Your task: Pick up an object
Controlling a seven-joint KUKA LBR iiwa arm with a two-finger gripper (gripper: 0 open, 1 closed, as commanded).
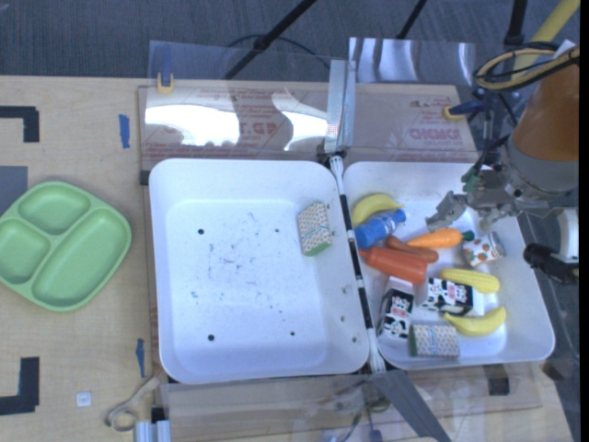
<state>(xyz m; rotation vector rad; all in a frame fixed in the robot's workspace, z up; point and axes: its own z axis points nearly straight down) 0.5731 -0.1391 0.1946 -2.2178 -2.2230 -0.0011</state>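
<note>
Legible text: none; faint reddish mirrored lettering on the clear panels (248, 122) behind the two bins is too blurred to read, and the printed patterns on the small cartons (398, 314) show no readable words.

You see the gripper (457, 208) over the right bin (529, 334), just above the carrot (433, 239), fingers spread, nothing between them. Bananas (370, 206), blue bottle (379, 228) and cow-print boxes (397, 314) crowd that bin. The left bin (184, 339) holds one patterned sponge (316, 227).
</note>
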